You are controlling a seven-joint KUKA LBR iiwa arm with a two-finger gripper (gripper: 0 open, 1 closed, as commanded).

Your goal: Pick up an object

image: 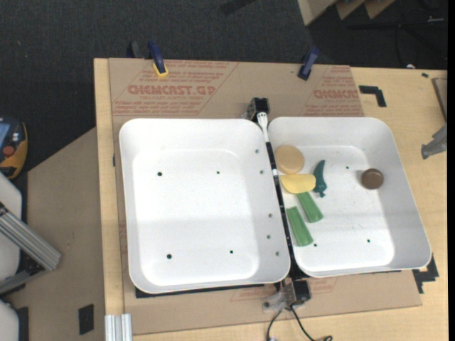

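You are looking down on two bins sitting side by side. In the right bin (402, 190), a tan disc (290, 159) is lying against the left wall and touching a yellow piece (298, 183). A teal piece (320, 178) and two green sticks (304, 217) are lying just beside them. A brown ball (372, 179) is sitting well apart, toward the right. You cannot tell the claw's state here.
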